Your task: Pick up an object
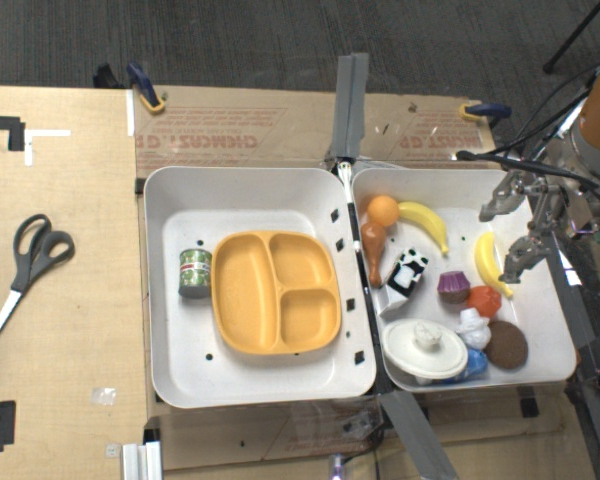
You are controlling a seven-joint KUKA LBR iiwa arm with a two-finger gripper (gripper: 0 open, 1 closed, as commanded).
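Observation:
My gripper (511,230) hangs over the right side of the right bin (550,373), open, with nothing between its fingers. Just below and left of it lies a small yellow banana (487,260). The same bin holds a larger banana (426,224), an orange (382,211), a brown carrot-like piece (373,255), a black-and-white item (408,271), a purple piece (453,287), a red piece (486,301), a brown ball (506,345) and a white lidded bowl (426,348).
The left bin (165,368) holds a yellow divided plate (276,291) and a green can (194,272). Scissors (30,258) lie on the wooden bench at the left. Blue clamps (145,86) pin cardboard behind the bins. Cables run near the arm at the right.

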